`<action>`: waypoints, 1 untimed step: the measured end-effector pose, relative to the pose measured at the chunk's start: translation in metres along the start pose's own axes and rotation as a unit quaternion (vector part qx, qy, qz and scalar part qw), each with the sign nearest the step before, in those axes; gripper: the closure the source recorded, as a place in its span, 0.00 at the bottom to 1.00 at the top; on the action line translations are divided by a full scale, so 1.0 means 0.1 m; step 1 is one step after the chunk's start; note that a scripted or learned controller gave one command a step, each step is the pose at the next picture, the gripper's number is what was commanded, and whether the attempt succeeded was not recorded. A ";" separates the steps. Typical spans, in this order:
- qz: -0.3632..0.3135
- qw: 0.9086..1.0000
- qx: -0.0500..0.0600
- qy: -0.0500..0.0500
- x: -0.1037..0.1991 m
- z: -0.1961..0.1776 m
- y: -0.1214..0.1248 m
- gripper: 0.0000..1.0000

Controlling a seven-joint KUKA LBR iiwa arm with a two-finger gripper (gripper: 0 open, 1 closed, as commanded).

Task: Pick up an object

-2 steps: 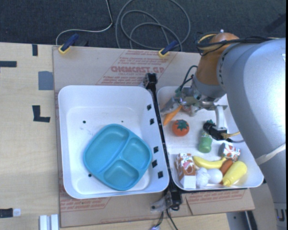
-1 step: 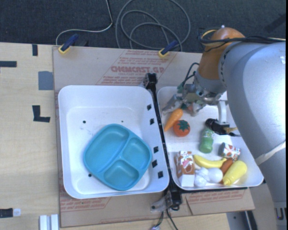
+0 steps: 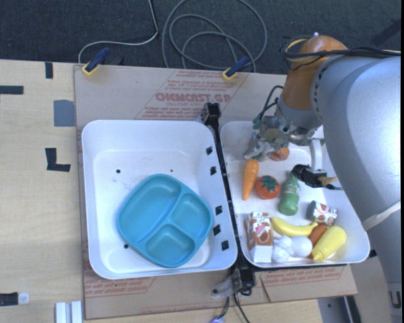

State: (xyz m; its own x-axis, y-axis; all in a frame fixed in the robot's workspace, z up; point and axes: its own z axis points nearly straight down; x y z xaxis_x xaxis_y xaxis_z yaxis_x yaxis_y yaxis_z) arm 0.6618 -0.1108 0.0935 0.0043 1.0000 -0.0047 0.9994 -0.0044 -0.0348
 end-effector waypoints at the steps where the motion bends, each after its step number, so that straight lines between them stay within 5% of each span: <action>1: -0.004 1.000 -0.020 0.003 0.51 -0.95 -0.57 1.00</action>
State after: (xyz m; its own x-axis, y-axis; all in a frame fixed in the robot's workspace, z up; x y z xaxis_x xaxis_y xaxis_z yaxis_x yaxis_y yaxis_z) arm 0.6085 -0.0589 0.1903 -0.0043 1.0000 0.0014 1.0000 0.0043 0.0056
